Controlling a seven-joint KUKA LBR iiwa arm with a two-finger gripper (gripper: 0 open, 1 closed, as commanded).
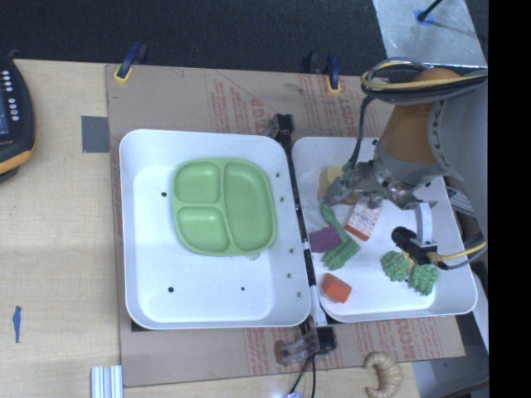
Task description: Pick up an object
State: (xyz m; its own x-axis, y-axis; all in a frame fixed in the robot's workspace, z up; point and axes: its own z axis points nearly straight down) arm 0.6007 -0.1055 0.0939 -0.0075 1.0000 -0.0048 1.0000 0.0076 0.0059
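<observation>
My gripper hangs low over the upper left part of the right bin, its dark fingers spread above a small white and red packet and a yellow piece. Nothing sits between the fingers. Below it lie a green bean-like piece, a purple block, an orange block and a green broccoli-like toy. The grey arm with its orange band covers the bin's upper right.
The left bin holds a green divided plate. A black clip sits where the bins meet at the top. A tan curled object lies on the cardboard below the right bin. A teach pendant rests at far left.
</observation>
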